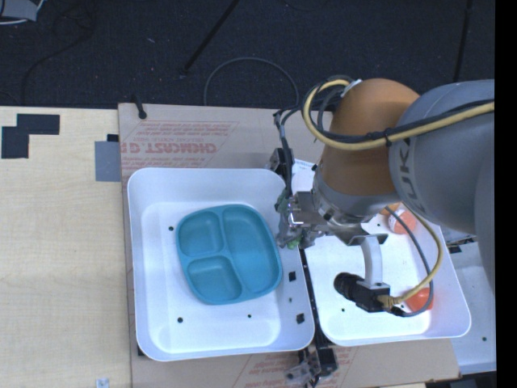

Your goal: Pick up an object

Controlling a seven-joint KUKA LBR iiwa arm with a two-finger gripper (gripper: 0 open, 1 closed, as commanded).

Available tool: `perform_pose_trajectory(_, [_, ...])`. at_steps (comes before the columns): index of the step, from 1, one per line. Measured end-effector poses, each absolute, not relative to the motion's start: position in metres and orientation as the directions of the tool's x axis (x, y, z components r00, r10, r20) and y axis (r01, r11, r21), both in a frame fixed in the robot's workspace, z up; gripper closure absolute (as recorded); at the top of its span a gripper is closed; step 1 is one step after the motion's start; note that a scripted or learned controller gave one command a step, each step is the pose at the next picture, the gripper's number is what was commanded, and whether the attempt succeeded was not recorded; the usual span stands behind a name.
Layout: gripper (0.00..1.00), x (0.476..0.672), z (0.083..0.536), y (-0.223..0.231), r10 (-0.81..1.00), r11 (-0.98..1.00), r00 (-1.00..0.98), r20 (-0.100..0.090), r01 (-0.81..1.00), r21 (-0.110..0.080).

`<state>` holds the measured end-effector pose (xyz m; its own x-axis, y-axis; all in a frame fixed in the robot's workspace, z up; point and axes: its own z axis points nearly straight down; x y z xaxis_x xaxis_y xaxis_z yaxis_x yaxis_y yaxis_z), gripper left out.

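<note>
Camera view. Item one: shallow white plastic bin on the left (161,323), squarish with rounded corners. Contents: one teal-blue plastic plate with three compartments (229,253), lying flat and turned slightly askew, near the middle of the floor and closer to the right wall. Item two: matching shallow white bin on the right (347,327), touching the first along a shared edge, largely covered by the arm. Contents: small orange-red object (421,298) near the right wall, partly hidden, shape not readable; a further patch of orange-red (401,221) higher up beside the wrist, not identifiable. Item three: grey arm (440,160) with orange band (367,136), reaching in from the right; two-finger gripper (291,226) low over the seam between the bins, just beside the plate's right edge; open or closed cannot be told, nothing seen held. Support: brown cardboard sheet with red print (186,144) under both bins, on a pale wooden bench (56,257) bearing black (28,132) and grey (105,160) patches. Beyond: dark floor (121,39) with loose cables (250,69).
</note>
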<state>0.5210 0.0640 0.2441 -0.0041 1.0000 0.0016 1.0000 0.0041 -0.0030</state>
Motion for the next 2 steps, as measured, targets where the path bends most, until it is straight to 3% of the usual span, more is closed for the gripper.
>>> perform_pose_trajectory(1, [1.0, 0.5089, 0.2359, 0.1062, 1.0, 0.004, -0.004, 0.001, 1.0, -0.006])
perform_pose_trajectory(2, [0.0, 0.5093, 0.2364, 0.1048, 1.0, 0.001, -0.001, -0.001, 1.0, -0.005])
